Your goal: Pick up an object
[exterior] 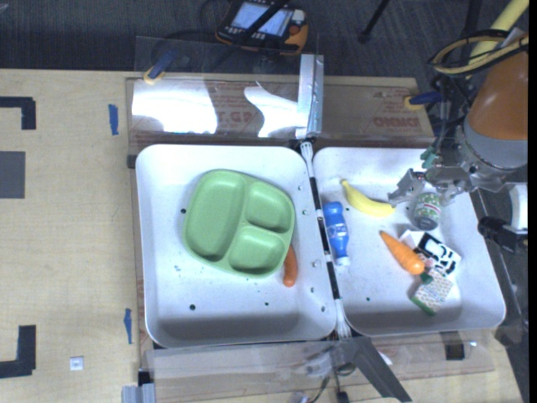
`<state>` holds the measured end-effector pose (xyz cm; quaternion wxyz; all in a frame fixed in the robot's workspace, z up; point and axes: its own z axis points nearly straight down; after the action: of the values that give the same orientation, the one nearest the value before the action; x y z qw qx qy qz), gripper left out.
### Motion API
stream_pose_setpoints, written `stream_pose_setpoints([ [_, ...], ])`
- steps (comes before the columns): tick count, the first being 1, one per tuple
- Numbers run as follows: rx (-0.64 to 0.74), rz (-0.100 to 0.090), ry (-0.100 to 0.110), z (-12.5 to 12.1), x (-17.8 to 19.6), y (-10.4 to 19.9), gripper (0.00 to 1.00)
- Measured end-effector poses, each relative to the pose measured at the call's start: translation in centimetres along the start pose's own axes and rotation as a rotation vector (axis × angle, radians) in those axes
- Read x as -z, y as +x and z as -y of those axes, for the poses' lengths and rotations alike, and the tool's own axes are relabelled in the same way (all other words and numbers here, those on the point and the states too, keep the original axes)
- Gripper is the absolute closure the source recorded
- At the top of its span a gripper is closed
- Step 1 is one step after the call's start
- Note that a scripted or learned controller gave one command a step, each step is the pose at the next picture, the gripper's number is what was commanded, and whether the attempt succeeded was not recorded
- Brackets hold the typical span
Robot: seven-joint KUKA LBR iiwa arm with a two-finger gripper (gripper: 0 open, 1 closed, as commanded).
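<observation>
The end effector (425, 187) hangs over the right bin (487, 309), its 2 fingers spread and straddling what looks like a small round can (426, 211), though glare and blur leave it unclear whether they touch it. That can sits just right of the banana (367, 201), probably chosen because it stands apart from the carrot (402, 253) and cartons below the banana.
</observation>
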<state>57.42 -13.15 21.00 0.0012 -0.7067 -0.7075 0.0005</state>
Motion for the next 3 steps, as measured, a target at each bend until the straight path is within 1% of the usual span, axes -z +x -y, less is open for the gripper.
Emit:
stream_pose_setpoints([
  [1,0.152,0.007,-0.024,3.4,-9.3,-1.0,0.00],
  [2,-0.035,0.008,-0.058,3.7,-10.3,-1.2,0.00],
  [3,-0.016,0.019,-0.056,1.4,-10.3,2.2,0.00],
])
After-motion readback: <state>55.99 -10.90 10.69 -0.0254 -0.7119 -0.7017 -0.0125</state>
